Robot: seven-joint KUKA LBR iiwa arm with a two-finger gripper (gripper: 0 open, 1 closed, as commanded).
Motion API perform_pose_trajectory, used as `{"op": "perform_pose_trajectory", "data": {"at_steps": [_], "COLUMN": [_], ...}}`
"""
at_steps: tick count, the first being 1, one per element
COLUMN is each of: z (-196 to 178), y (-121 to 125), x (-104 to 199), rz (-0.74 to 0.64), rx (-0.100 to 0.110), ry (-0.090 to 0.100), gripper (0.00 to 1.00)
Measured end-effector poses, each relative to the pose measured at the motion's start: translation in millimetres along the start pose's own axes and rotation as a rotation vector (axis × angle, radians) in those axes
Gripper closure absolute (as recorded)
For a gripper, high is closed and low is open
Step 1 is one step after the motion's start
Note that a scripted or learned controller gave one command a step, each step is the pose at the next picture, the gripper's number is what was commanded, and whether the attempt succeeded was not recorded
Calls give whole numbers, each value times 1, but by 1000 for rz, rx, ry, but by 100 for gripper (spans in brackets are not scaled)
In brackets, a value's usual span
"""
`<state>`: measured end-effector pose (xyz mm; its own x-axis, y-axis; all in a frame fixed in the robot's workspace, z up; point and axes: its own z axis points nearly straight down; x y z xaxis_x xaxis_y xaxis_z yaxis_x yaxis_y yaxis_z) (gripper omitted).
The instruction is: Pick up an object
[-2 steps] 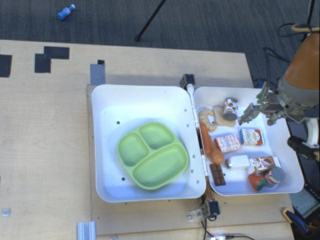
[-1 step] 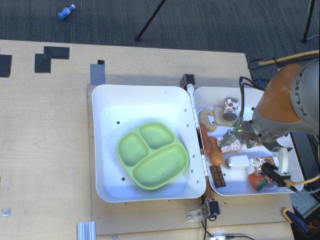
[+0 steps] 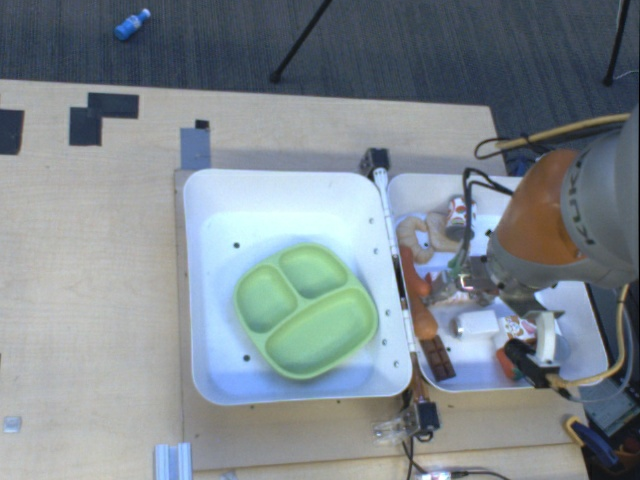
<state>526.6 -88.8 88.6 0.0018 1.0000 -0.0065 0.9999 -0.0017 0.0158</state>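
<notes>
A: Where is the arm (image 3: 570,218) relative to the right bin (image 3: 590,353)?

B: Above it, grey with its orange band, reaching in over the bin's middle. The claw (image 3: 465,286) hangs low over the jumble inside that bin, but I cannot tell how wide it stands or whether it has hold of anything.

A: What lies in that bin?

B: A pale curved piece (image 3: 412,236) near its far left corner, an orange-red piece (image 3: 422,303) along its left wall, a brown block (image 3: 436,358) at its near left corner, and a white block (image 3: 478,323) just beside the claw.

A: And left of the right bin?

B: The left bin (image 3: 210,208), touching it, holds a green divided plate (image 3: 305,310). Both rest on the wooden worktop (image 3: 90,298).
</notes>
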Motion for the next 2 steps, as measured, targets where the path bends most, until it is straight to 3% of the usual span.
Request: {"op": "perform_pose_trajectory", "data": {"at_steps": [1, 2], "z": [-10, -97], "y": [1, 24], "x": [1, 77], "rz": [-2, -7], "rx": [0, 13], "ry": [2, 8], "gripper": [100, 100]}}
